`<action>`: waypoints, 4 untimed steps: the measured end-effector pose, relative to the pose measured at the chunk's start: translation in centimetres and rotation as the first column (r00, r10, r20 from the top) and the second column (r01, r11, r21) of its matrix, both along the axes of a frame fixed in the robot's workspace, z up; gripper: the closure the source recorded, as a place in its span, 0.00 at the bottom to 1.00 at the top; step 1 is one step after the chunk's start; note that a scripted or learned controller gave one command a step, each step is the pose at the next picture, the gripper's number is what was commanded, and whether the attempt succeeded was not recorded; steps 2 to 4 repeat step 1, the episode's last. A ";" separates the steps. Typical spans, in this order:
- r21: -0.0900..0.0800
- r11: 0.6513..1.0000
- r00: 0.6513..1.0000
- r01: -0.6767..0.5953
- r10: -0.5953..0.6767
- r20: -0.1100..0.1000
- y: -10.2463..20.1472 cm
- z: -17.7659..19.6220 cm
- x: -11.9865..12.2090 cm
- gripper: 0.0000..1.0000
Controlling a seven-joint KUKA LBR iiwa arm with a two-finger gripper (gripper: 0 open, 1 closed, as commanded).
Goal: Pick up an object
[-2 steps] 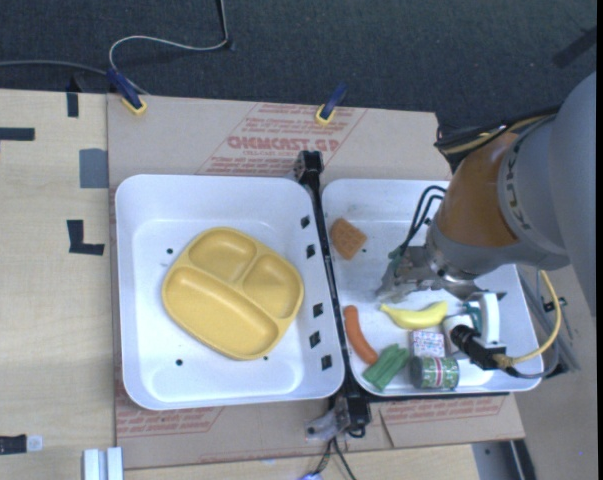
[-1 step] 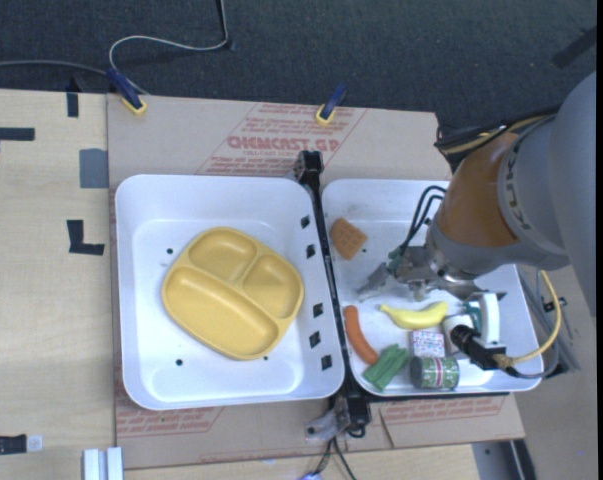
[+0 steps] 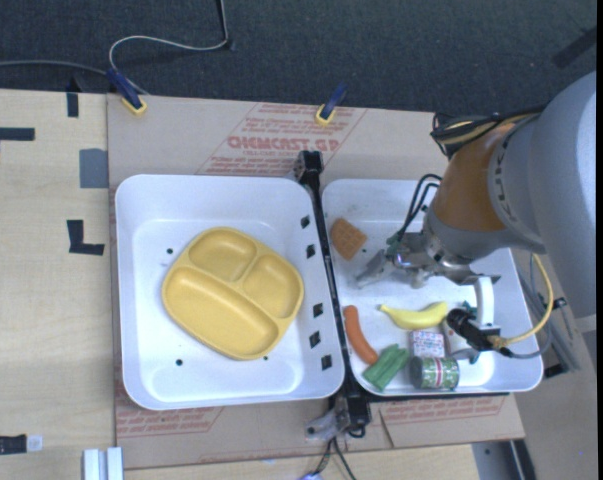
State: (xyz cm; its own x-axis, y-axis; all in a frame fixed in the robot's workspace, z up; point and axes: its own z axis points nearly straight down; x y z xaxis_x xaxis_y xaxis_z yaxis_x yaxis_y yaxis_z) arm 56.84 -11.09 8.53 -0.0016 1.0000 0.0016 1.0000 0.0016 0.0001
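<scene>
My gripper (image 3: 384,261) hangs low over the middle of the right bin (image 3: 511,373), its fingers spread open with nothing between them. A brown square cracker (image 3: 348,238) lies just up and left of the fingertips. Below the gripper lies a yellow banana (image 3: 416,315). An orange carrot (image 3: 359,334) rests near the bin's left wall. A green pepper-like piece (image 3: 384,366), a green-labelled can (image 3: 436,372) and a small red-and-white can (image 3: 428,343) crowd the bin's front edge.
The left bin (image 3: 141,368) holds a yellow divided plate (image 3: 233,291). A black divider (image 3: 321,268) runs between the bins. The grey arm (image 3: 541,168) with its orange band covers the right bin's far right side. Cables trail at the back.
</scene>
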 end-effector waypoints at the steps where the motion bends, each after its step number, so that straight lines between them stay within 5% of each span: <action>1: -0.003 1.000 1.000 0.000 0.000 0.002 0.4 0.0 6.1 0.00; 4: -0.003 1.000 1.000 0.000 0.000 0.002 0.4 0.0 6.1 0.00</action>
